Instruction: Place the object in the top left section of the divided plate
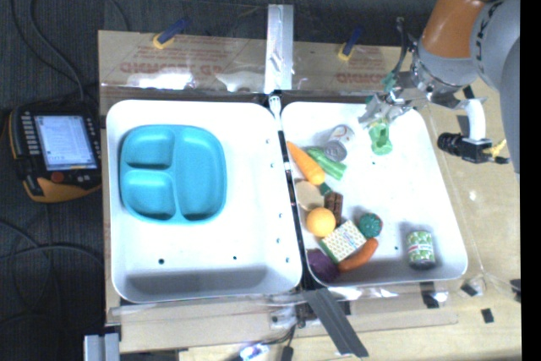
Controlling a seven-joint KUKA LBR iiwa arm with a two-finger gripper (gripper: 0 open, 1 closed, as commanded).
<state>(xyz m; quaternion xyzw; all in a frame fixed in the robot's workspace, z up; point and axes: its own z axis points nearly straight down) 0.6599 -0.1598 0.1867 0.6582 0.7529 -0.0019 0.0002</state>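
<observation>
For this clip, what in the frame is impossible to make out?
- Whether the gripper grasps the green object below it: too small in the camera view.
- Label on the can: too small to read.
- Purple item: partly covered by the patterned box.
- Arm's base: cut off by the right edge.
- Screen of the pendant: text too small.

No text is reading legibly — faint red print on the cardboard backing and the pendant screen is staying too blurred

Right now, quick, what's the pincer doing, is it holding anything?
Pincer: over the right bin's far end, with a small green object right below it; open or shut cannot be told.
</observation>
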